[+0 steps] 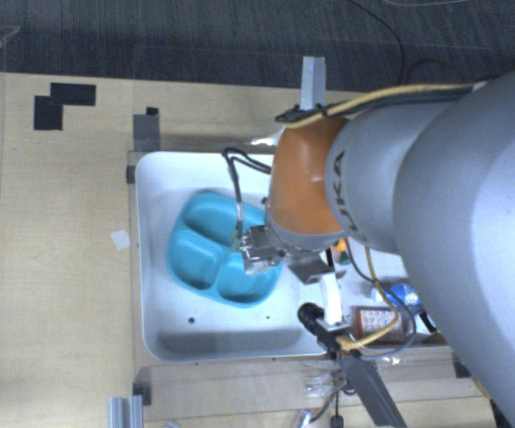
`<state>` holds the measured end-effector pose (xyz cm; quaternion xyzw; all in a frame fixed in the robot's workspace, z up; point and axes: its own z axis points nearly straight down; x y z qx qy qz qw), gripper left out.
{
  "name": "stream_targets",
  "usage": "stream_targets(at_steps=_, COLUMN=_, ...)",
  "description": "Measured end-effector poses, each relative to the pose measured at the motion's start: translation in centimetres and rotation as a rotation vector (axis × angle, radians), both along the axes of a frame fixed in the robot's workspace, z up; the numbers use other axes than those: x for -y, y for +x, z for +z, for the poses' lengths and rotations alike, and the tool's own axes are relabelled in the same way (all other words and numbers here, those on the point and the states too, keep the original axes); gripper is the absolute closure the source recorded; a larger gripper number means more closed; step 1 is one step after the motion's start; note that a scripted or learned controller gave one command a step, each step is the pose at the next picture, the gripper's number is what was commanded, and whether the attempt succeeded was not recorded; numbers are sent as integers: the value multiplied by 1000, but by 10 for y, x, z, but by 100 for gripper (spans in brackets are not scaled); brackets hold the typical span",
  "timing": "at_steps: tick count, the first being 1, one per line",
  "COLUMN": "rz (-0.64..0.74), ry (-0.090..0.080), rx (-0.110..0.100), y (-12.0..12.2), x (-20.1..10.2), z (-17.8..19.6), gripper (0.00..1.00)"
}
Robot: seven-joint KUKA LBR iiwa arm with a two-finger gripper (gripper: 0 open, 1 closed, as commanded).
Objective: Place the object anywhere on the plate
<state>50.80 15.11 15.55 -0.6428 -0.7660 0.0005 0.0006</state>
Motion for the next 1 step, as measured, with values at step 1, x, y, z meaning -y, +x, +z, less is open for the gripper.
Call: stream_targets(at_steps=1, rz=-304, ry=15, rx=19, y=-4, x=29, z=-45, gripper=100)
